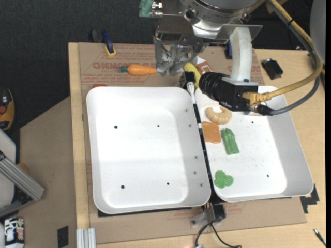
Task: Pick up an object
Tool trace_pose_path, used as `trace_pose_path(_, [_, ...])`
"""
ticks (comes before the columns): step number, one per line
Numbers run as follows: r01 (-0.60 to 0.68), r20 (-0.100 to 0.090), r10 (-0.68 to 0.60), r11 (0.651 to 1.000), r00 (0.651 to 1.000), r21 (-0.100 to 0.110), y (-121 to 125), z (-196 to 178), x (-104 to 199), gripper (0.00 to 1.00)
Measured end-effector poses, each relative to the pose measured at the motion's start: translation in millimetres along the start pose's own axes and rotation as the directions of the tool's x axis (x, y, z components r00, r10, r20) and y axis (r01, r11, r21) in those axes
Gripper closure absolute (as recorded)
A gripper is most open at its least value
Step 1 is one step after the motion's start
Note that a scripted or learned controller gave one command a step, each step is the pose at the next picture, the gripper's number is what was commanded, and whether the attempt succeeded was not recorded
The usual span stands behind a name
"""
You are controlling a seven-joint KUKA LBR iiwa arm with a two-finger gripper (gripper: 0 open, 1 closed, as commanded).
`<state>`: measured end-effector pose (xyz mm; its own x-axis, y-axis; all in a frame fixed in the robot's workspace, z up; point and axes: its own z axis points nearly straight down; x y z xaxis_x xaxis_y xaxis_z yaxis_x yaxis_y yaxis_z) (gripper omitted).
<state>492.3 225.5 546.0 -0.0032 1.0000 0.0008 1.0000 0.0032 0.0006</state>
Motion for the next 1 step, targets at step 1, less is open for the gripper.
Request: trace_pose_path(1, [0.0,0.001,0.0,1.0,1.0,0.001,0.0,0.6,-0.1,0.0])
